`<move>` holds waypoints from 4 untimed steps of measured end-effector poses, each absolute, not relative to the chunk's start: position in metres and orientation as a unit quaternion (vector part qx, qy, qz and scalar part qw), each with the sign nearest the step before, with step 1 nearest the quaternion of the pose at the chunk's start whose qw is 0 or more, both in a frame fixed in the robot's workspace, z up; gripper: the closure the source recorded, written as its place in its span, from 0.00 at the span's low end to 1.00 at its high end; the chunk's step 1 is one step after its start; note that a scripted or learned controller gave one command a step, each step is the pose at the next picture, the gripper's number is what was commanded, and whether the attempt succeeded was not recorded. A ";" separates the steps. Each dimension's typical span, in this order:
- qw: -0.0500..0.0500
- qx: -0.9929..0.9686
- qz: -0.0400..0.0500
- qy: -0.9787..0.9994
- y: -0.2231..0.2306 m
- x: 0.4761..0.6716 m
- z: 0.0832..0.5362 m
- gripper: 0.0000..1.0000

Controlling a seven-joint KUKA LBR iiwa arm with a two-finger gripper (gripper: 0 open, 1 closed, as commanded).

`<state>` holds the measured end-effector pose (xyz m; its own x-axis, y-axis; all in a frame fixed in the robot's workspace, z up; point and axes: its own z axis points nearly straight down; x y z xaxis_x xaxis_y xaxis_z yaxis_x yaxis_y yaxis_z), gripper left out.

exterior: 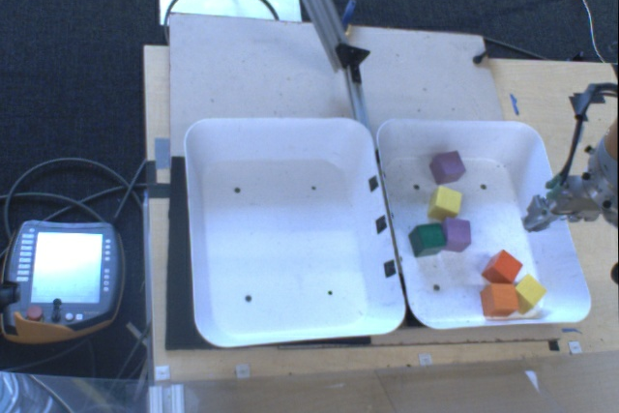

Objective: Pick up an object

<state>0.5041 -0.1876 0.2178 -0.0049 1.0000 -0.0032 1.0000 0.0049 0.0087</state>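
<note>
Blocks lie in the right bin (pixel 556 171); nearest the gripper (pixel 538 214) is the red block (pixel 502 266), below and slightly left of it, touching an orange block (pixel 499 300). Whether the jaws are released or clenched, I cannot tell.

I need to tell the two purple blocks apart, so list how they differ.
The upper purple block sits alone near the far side of the right bin; the lower purple block sits mid-bin, right beside the green block. The upper one is farther from the gripper. Both are small purple cubes resting on the bin floor.
</note>
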 end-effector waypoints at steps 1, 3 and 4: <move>0.002 0.704 0.001 0.711 -0.141 0.534 0.212 1.00; 0.001 0.703 0.003 0.711 -0.040 0.587 0.228 1.00; 0.001 0.703 0.003 0.711 0.008 0.617 0.237 1.00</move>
<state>0.6170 0.0085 0.2368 -0.0111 0.9999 0.0022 0.9999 0.0111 0.0055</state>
